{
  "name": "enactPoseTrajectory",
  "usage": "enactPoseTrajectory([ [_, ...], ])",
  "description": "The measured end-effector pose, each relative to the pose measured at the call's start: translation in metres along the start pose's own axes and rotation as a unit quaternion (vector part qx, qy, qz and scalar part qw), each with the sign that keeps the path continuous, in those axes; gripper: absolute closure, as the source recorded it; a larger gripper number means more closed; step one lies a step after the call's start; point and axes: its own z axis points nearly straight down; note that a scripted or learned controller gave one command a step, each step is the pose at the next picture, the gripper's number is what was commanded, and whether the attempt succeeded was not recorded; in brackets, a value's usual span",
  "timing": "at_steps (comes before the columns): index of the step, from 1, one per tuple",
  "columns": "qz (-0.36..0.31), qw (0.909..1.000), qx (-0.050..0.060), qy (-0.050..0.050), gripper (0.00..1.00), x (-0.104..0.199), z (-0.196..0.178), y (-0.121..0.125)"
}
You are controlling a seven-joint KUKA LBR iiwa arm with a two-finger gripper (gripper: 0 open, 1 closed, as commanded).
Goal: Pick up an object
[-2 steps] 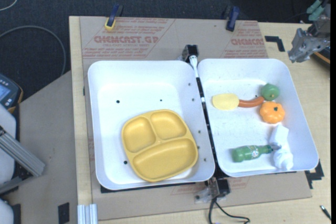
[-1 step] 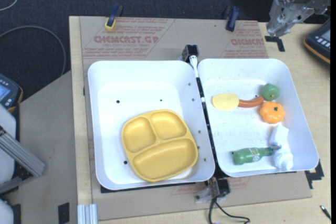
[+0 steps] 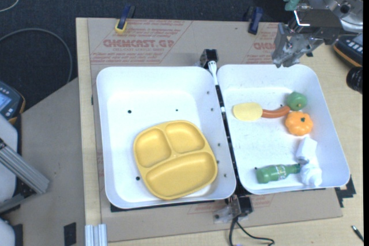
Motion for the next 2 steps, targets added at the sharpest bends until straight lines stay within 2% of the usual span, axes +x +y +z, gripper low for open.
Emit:
enactPoseTrajectory([
  [1,0.005,1.0,0.004,-0.002,1.0,-0.019,0.101,0.002],
  [2,0.008,1.0,0.005,-0.002,1.0,-0.078,0.208,0.001],
])
